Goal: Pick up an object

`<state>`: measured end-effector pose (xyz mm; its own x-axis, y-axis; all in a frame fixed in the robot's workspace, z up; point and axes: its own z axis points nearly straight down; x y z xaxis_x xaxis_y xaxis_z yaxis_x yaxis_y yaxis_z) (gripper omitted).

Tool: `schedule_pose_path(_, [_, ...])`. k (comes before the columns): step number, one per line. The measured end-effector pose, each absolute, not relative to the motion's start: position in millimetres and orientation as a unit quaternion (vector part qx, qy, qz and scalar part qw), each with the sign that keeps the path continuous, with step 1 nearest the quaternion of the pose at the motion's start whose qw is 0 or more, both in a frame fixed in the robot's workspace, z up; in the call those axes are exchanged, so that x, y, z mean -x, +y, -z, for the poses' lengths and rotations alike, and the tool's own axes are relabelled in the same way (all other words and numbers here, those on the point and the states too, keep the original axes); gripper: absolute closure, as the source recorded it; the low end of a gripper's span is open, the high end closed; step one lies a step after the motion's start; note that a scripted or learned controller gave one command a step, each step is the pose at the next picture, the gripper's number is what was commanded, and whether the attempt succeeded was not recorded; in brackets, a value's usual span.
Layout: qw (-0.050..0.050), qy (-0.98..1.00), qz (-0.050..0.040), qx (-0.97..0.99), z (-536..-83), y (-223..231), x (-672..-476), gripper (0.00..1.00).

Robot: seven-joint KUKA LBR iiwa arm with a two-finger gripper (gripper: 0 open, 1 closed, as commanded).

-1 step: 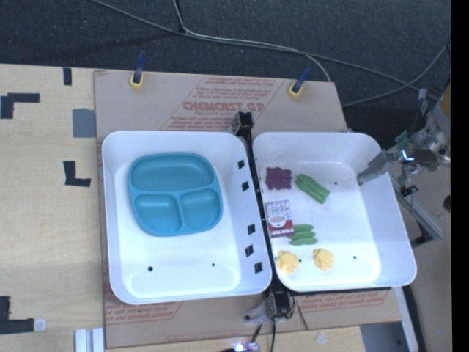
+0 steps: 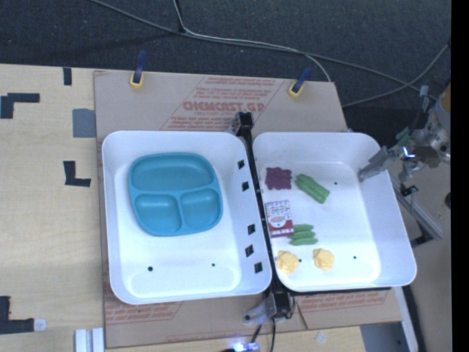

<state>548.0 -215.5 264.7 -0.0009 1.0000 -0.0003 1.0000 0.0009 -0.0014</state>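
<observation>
The right bin (image 2: 381, 270) holds several small toy foods. A purple grape bunch (image 2: 278, 177) lies at its upper left, with a green pea pod (image 2: 313, 188) beside it. Below them lie a red-and-white carton (image 2: 278, 217) and a green bean cluster (image 2: 303, 234). Two yellow pieces (image 2: 287, 261) (image 2: 323, 258) sit near the front wall. My gripper (image 2: 382, 161) hangs over the bin's right rim, well to the right of the pea pod, with nothing seen in it.
A blue divided plate (image 2: 176, 193) lies in the left bin (image 2: 117, 270). Black clips run along the divider between the bins. Yellow clamps (image 2: 136, 78) (image 2: 296, 88) pin the cardboard at the back. Cables cross the dark floor behind.
</observation>
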Motion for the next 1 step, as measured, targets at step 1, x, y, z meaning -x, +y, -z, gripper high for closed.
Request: schedule_pose_path(1, [0.002, -0.707, -0.0015, 0.707, -220.3, -221.2, -547.3, 0.00])
